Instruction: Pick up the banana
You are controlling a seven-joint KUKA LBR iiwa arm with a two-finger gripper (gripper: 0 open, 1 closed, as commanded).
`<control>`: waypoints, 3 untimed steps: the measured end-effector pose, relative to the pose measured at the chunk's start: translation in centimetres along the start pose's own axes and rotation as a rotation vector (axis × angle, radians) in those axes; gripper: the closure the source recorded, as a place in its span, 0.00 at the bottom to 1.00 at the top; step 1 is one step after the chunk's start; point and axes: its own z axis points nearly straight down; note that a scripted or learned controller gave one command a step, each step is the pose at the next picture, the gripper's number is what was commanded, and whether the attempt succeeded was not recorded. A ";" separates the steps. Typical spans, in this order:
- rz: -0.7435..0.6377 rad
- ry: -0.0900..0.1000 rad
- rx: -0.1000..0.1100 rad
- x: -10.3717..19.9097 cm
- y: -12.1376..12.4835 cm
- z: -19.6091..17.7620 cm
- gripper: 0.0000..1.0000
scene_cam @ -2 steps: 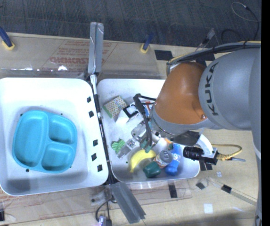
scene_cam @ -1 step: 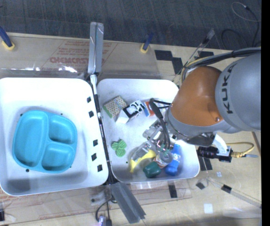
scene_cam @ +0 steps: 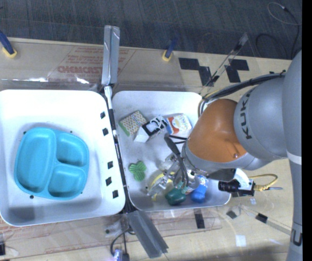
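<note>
Reaching: I see the arm (scene_cam: 254, 129) coming in from the right and bending low over the right bin (scene_cam: 145, 99), because that is where the banana lies among the clutter.
Banana: I read the yellow curved shape (scene_cam: 158, 181) near the front of the right bin as the banana; it lies close to the bin's front wall, partly hidden by the gripper's metal parts.
Gripper: it (scene_cam: 176, 174) hangs right over the banana's end, tilted in from the right, a sensible approach since the front wall blocks a straight drop on that side.
Fingers: I cannot tell whether they are spread or closed; the linkages and wrist cover the tips, and I see nothing clearly between them.
Crowding: a dark green object (scene_cam: 175, 197) and a blue object (scene_cam: 199, 192) sit just beside the banana, so I judge a stray grasp on a neighbour to be the main risk.
Other clutter: a green leafy toy (scene_cam: 138, 169) lies to the banana's left, and a small box (scene_cam: 132, 123) and a carton (scene_cam: 180, 124) sit well back.
Left bin: it (scene_cam: 3, 145) holds a blue divided tray (scene_cam: 51, 162), apart from the work.
Progress: I judge the pick not yet made.
</note>
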 end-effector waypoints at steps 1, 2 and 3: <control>-0.003 0.005 0.001 0.0 0.0 -0.7 1.00; 0.206 -0.002 0.000 2.0 6.5 -10.1 1.00; 0.207 -0.001 0.000 2.0 6.4 -10.1 0.00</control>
